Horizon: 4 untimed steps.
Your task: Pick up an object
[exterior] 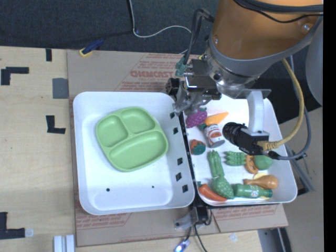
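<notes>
The right white bin (pixel 281 135) holds several toy foods. Among them are a purple bunch of grapes (pixel 197 118), a small red-and-white bottle (pixel 213 134), a long green vegetable (pixel 215 163) and a brown drumstick (pixel 265 181). My gripper (pixel 185 103) hangs over the far left corner of this bin, by the wall between the two bins. It is just above and left of the grapes. The gripper's dark body and cables hide its tips. The view shows nothing held.
The left bin (pixel 86 182) holds a light green divided plate (pixel 131 138). A black cylinder (pixel 239 135) on the arm hangs over the middle of the right bin. An orange carrot (pixel 209 193) and a green bottle (pixel 253 192) lie along the near wall.
</notes>
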Each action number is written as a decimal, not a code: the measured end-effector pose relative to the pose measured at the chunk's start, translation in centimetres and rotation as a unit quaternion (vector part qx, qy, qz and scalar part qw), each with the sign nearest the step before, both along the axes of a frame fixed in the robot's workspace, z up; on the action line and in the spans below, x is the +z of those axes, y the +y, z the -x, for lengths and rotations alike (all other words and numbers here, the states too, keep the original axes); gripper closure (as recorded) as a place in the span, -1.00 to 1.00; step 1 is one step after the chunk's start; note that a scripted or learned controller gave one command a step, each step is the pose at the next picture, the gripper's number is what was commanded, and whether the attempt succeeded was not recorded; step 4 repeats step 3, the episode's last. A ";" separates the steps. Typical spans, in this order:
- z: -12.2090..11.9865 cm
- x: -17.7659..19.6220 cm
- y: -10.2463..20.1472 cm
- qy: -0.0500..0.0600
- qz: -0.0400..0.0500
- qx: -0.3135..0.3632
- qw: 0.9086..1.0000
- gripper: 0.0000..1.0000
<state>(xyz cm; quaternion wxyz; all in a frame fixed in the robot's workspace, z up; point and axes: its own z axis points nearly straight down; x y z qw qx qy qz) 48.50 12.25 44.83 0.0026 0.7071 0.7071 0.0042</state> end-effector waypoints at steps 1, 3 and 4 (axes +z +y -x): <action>0.3 -10.7 -5.2 0.011 0.003 -0.003 1.000 1.00; 0.1 0.4 -3.4 -0.001 0.000 0.001 1.000 1.00; 0.1 0.4 -3.4 -0.001 0.000 0.001 1.000 1.00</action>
